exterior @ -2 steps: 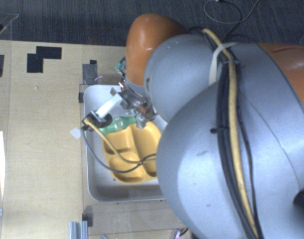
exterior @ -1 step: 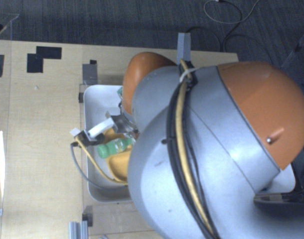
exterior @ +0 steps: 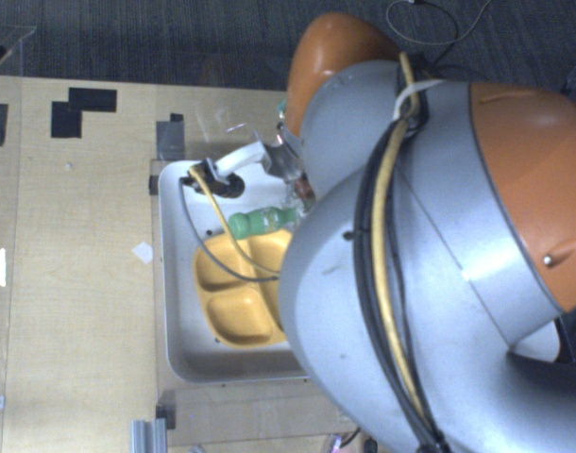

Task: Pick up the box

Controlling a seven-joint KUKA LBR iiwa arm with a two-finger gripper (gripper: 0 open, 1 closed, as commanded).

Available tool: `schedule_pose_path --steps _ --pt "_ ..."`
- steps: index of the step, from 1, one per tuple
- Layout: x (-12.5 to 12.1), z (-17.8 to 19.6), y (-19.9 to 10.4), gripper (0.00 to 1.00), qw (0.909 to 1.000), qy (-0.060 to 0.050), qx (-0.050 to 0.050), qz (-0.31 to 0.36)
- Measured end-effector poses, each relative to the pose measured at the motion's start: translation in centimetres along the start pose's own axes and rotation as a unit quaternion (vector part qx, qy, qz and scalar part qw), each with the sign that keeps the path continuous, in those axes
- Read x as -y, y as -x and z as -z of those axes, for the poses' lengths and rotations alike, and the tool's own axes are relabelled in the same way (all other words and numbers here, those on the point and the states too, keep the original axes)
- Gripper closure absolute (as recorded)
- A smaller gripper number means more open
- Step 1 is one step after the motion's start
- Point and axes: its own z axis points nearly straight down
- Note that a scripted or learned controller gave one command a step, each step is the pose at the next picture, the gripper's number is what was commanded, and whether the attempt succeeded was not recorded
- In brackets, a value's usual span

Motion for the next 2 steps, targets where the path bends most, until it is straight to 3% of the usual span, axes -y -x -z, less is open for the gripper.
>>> schedule_pose_path --steps 1,2 --pt "4.1 3.8 2.2 1.0 0.9989 0.0 0.001 -0.047" --pt "4.0 5.0 2.1 1.0 0.9988 -0.001 -0.001 -0.049"
